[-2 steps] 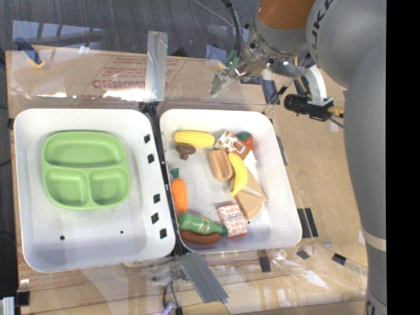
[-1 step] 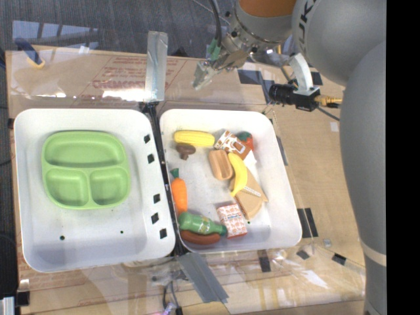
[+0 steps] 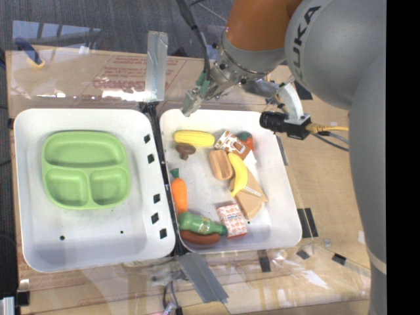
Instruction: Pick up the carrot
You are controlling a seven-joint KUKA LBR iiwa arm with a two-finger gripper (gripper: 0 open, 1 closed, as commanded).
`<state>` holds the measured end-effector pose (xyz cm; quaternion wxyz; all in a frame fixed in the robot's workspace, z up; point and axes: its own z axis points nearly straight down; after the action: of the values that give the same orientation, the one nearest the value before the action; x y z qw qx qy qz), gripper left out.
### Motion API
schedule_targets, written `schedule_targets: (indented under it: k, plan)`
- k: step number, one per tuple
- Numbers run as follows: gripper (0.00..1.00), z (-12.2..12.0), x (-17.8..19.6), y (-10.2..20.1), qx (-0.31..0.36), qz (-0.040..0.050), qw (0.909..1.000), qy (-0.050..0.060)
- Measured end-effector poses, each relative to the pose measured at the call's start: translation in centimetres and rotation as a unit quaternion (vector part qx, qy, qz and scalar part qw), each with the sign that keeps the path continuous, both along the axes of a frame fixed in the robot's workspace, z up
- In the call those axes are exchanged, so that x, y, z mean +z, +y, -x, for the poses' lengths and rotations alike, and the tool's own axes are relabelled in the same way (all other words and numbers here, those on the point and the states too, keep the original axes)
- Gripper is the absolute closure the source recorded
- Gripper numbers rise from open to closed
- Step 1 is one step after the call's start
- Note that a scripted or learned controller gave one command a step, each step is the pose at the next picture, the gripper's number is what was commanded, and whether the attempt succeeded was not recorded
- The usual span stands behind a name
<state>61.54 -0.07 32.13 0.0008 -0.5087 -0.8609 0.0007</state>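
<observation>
Camera view shows the pincer (image 3: 191, 102) poised over the back left corner of the right bin (image 3: 283, 195); its tips are blurred and I cannot tell how they stand, though nothing appears held between them. The carrot (image 3: 178, 193) lies against that bin's left wall, green top pointing back, well forward of the pincer. To do this step well, the arm should travel forward along the wall, turn the pincer across the carrot's narrow width, and come down clear of the rim and of the green bottle (image 3: 200, 224) just in front of it. The right bin also holds a corn cob (image 3: 193, 138), a banana (image 3: 239, 174), a hot dog (image 3: 201, 238) and a small red-and-white carton (image 3: 231, 219). The left bin (image 3: 26, 195) carries a green divided tray (image 3: 84, 168)
</observation>
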Motion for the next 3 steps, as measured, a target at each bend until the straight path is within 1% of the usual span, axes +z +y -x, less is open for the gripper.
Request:
schedule_targets:
  k: [1, 2, 3]
  plan:
    - [1.00, 1.1, -0.6, -7.3, 0.036, 0.0007, 0.9994, 0.000]
    - [1.00, -1.2, 8.1, -11.9, 0.053, 0.0017, 0.9986, -0.006]
    - [1.00, -0.2, -0.4, -11.7, 0.065, -0.0002, 0.9979, 0.003]
